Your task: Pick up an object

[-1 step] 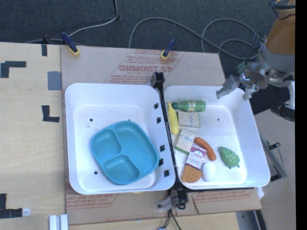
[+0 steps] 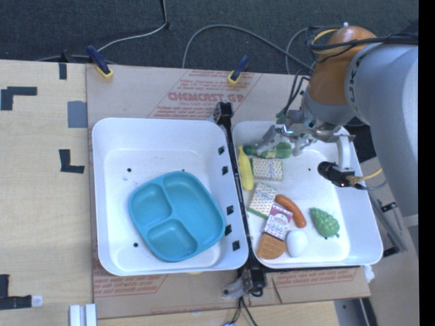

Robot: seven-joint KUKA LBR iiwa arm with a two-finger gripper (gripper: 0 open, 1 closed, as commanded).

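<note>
Bulky grey arm, orange band, metallic gripper.

Blurred or hidden from where I stand:
- The arm runs off the right edge, so its base is out of sight.
- The gripper is blurred and its outline is soft.
- A green item lies partly under the gripper. Can't tell what it is.
- The far right corner of the right bin is covered by the arm.
- Print on the pale packet and the pink packet is too small to read.
- The brown piece has its top edge tucked under the pink packet.
- The black cable exits the top edge.
- The tape mark is clipped by the left edge.
</note>
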